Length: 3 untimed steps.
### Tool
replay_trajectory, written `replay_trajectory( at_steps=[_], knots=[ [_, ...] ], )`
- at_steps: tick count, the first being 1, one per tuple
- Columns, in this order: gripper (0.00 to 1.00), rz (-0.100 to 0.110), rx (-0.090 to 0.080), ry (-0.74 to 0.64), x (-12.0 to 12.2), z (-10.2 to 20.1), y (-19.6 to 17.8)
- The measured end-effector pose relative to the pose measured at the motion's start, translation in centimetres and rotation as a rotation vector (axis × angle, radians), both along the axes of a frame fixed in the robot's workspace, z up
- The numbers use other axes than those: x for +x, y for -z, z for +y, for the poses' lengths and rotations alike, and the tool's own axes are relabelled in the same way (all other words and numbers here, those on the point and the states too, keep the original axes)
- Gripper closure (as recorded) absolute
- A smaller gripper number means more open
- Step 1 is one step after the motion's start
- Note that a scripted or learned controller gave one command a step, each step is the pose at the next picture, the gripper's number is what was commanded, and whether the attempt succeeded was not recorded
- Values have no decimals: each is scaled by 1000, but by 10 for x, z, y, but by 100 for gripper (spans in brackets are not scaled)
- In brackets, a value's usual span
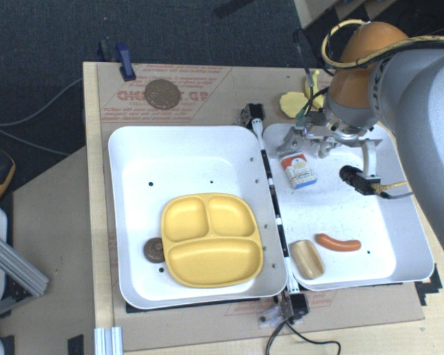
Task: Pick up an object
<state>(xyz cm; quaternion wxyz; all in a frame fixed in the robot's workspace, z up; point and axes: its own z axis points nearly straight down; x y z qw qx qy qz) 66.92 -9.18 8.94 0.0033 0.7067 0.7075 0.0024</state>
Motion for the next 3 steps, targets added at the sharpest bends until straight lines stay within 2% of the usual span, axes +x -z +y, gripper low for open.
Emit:
replay_trajectory(
  at_steps=[3],
  knots=[
    [0,-1,1,0,0,-2,0]
  ],
)
